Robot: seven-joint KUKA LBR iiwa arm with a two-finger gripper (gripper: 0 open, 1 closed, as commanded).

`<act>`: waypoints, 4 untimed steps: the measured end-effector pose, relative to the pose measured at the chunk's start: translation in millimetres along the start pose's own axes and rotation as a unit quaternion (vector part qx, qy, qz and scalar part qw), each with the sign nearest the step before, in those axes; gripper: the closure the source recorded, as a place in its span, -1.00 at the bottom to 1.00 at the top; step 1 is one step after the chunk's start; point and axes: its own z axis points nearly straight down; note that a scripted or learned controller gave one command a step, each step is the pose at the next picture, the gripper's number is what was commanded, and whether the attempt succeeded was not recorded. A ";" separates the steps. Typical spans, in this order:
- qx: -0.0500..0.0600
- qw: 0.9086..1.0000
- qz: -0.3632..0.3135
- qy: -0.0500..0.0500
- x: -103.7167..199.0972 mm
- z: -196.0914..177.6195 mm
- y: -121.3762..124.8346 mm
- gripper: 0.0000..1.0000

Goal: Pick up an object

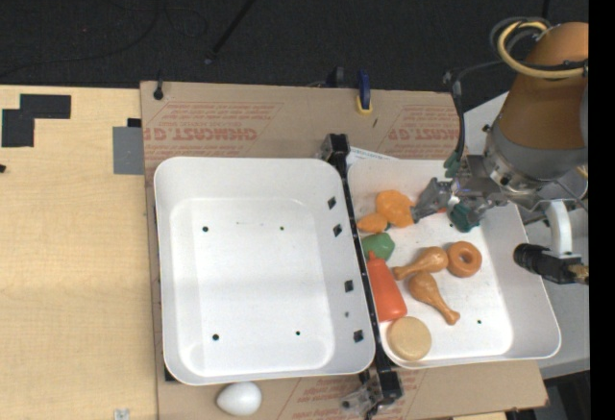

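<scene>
A grey KUKA arm with an orange band reaches in from the right over the right bin, its gripper low above the bin's far part; how wide the fingers stand cannot be told, and nothing can be seen held between them. The left bin lies beside it, the two touching along a black clip rail; a white egg rests on the cardboard just near of the left bin.

The toy food sits clustered in the right bin's left half: an orange piece just left of the gripper; a green piece near of it; a carrot along the left wall, its long axis running far to near; two drumsticks, one pointing right and far, the other right and near; a doughnut flat on the floor; a tan disc at the near-left corner.

By their look these are light, stiff, smooth plastic, likely to slip or roll; the drumsticks' thin shafts, or the carrot taken across its width, seem to offer the surest hold.
</scene>
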 end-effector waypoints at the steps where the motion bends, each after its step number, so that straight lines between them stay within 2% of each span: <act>1: 0.007 1.000 0.001 0.001 -13.5 125.3 -25.3 -1.00; 2: 0.000 1.000 0.002 0.000 -31.7 164.0 -40.4 -1.00; 3: -0.001 1.000 0.000 0.000 -15.7 162.4 -12.0 -1.00; 4: -0.003 1.000 -0.001 -0.001 -35.4 161.4 49.2 -1.00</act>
